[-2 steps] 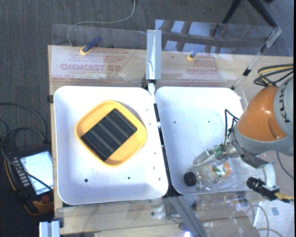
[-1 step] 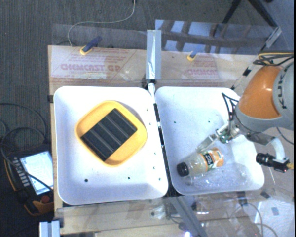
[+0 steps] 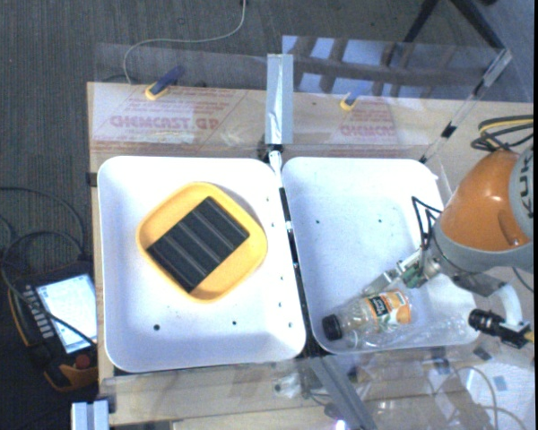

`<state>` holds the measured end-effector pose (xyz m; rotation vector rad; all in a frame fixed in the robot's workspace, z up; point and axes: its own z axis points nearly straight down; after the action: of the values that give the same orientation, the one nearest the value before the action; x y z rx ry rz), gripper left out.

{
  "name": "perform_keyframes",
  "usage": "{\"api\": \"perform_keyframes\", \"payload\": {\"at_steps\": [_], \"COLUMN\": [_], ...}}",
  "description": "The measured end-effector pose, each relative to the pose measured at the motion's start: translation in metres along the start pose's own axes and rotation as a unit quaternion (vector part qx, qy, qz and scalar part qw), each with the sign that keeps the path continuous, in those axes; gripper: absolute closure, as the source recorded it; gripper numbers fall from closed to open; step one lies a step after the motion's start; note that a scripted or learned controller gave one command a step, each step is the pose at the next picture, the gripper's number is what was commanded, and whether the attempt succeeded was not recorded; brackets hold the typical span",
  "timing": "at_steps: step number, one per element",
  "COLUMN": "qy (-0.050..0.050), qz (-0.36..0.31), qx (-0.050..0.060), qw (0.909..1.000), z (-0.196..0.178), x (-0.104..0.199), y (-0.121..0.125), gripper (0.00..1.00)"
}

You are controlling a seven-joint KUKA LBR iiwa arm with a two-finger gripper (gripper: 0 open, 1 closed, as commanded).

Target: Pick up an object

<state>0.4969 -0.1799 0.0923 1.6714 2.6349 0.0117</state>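
The grey arm with its orange band (image 3: 489, 206) is down over the near right corner of the right-hand shallow white bin (image 3: 359, 204), its two-finger gripper (image 3: 411, 274) at the upper end of a clear plastic bottle with an orange label and dark cap (image 3: 372, 313) lying on its side against the near wall. The state of the tool cannot be told. The left-hand white bin (image 3: 125, 330) holds a yellow dish-shaped object with a ribbed black insert (image 3: 202, 241), well apart. Judged step: approach or grasp attempt on the bottle. The next move calls for a confirmed closure before lifting.
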Motion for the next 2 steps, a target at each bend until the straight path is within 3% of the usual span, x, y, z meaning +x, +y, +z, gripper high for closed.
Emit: {"api": "perform_keyframes", "payload": {"at_steps": [1,2], "qy": [0.002,0.005], "qz": [-0.001,-0.029], "qx": [-0.001,0.002], "qw": [1.0000,0.9996], "z": [-0.0104,-0.0012], "x": [0.0009,-0.0053], "y": [0.0024,-0.0004], "gripper": [1.00,1.00]}}
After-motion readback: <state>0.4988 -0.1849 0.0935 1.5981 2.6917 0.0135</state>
